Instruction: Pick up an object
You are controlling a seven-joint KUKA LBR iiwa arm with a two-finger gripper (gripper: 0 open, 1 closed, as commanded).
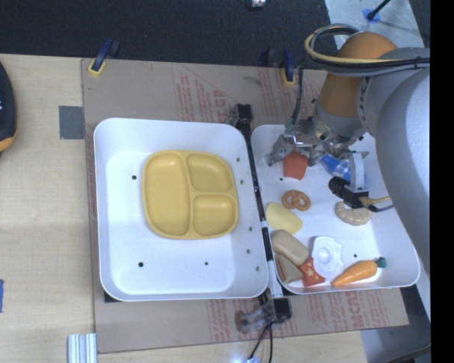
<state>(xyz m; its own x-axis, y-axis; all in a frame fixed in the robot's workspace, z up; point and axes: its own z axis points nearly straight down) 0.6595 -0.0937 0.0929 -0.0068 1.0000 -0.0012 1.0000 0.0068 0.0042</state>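
Risk lies in crowding: the gripper hangs over the red block at the far end of the right bin, its grip unreadable from above, and could nudge the blue piece beside that block or slip off it.

Claw over right bin above red block, yellow tray in left bin
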